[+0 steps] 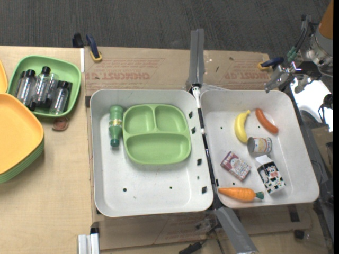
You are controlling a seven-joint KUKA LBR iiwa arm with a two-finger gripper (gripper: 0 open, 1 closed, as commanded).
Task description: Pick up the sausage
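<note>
- Here, the orange-red sausage [266, 120] lies slanted in the right white bin [302, 142], just right of a yellow banana [241, 126] and above a small tin can [259, 145].
- The grey two-finger gripper [288, 78] hovers beyond the bin's upper right corner, apart from the sausage.
- Whether its fingers are apart or together, I cannot tell.

The sausage [266, 120] is a short, smooth, orange-red cylinder with rounded ends. It lies flat on the floor of the right-hand white bin [299, 121], in the bin's 1 o'clock sector, close to the far rim. Its long axis runs diagonally, from 10 o'clock to 4 o'clock. It lies free and uncovered, touching nothing but the bin floor.
</note>
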